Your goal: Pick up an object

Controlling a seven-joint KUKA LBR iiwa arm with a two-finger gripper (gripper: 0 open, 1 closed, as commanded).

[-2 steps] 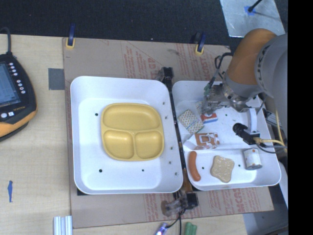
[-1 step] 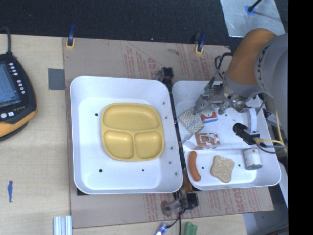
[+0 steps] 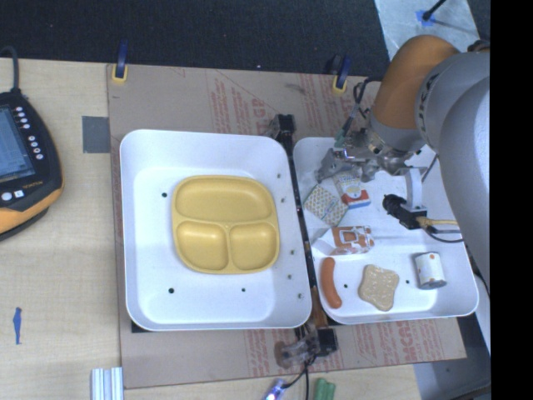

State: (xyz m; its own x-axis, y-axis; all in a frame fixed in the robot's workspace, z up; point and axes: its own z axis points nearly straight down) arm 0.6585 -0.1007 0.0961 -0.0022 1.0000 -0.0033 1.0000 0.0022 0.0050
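My gripper (image 3: pixel 340 167) hangs over the far left part of the right bin (image 3: pixel 454 307), with the grey arm and its orange band coming in from the right. Just below it lies a grey checked packet (image 3: pixel 324 202), and beside that a small red and white carton (image 3: pixel 356 195). An orange and white packet (image 3: pixel 353 238) lies mid-bin. Along the near side are a reddish sausage (image 3: pixel 330 282), a slice of toast (image 3: pixel 379 287) and a small silver can (image 3: pixel 428 268). Nothing shows as lifted by the gripper.
The left bin (image 3: pixel 141 223) holds a yellow divided plate (image 3: pixel 225 223). A black and orange teach pendant (image 3: pixel 21 161) lies on the bench at the far left. Clamps hold the brown board at its far edge.
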